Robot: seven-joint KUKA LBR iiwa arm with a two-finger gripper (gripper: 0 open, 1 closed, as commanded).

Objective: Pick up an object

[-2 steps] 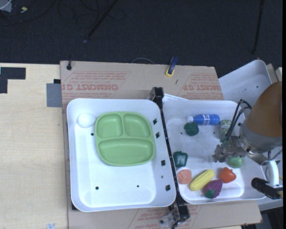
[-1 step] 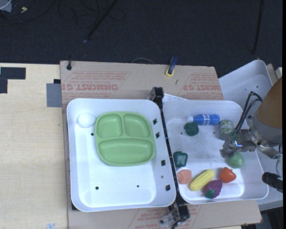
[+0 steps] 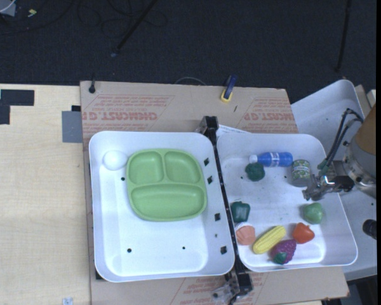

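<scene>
Two shallow white bins sat side by side on the bench, the left bin (image 3: 108, 246) holding a green divided plate (image 3: 166, 185) near its centre and a small white ball (image 3: 114, 159) at about ten o'clock from the plate, close to the bin's corner. The right bin (image 3: 343, 250) held the loose objects. A blue and white bottle (image 3: 272, 159) lay on its side toward twelve o'clock in that bin, with a dark green lump (image 3: 254, 171) just beside it at its seven o'clock end. A greyish can (image 3: 300, 171) stood near the bottle's three o'clock end. Toward six o'clock in the bin a cluster gathered: a dark green pepper (image 3: 240, 211), a pale orange piece (image 3: 246, 235) just below it, a yellow corn cob (image 3: 268, 239) lying at a slant, a purple and green fruit (image 3: 283, 251) touching the cob's lower end, and a red-orange piece (image 3: 303, 233) at about two o'clock from the fruit. A round green object (image 3: 314, 213) lay near the bin's three o'clock side. The gripper (image 3: 316, 193) hung just above that round green object and just beside the can, at the bin's three o'clock edge, with the arm coming in from the right. Whether it was spread or closed could not be told, and nothing could be seen in its grasp.
</scene>
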